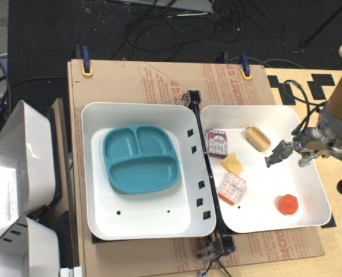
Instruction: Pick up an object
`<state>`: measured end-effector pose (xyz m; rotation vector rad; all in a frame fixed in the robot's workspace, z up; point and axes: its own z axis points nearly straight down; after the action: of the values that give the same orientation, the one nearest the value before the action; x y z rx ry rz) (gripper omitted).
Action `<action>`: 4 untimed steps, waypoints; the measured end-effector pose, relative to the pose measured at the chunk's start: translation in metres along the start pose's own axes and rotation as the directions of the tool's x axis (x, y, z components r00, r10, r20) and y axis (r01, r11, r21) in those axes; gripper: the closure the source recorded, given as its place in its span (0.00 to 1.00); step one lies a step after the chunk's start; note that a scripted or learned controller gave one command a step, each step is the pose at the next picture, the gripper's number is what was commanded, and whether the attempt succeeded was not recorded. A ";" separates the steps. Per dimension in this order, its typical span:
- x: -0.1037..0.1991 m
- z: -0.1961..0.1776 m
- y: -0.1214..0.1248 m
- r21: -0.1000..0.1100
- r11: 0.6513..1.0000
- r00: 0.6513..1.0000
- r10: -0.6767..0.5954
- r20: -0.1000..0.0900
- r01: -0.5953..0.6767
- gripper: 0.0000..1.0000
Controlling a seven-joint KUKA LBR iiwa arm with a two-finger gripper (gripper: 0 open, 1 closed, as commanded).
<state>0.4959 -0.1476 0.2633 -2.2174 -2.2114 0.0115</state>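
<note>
The right bin (pixel 309 209) holds several small objects. A tan bread roll (pixel 258 138) lies near its far side, and a small purple and red box (pixel 217 142) sits by the left wall. A yellow wedge (pixel 232 164) lies just below that box. Lower down rest a red and white packet (pixel 232 188) and a round red object (pixel 288 204). My gripper (pixel 292 156) hangs over the right half of this bin, right of the roll and above the red object. It is open, with nothing between its fingers.
The left bin (pixel 101 212) holds a teal divided plate (pixel 141 158). A black divider with clips (pixel 202 166) runs between the two bins. White containers (pixel 18 166) stand off the bench to the left. White floor shows in the middle of the right bin.
</note>
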 end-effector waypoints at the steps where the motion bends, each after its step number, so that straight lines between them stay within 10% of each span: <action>1: 0.001 -0.006 0.002 -0.012 1.000 1.000 -0.003 0.002 0.003 0.00; 4: -0.012 0.145 -0.001 -0.008 1.000 1.000 0.000 0.001 0.000 0.00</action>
<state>0.4931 -0.1593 0.1180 -2.2216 -2.2164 0.0036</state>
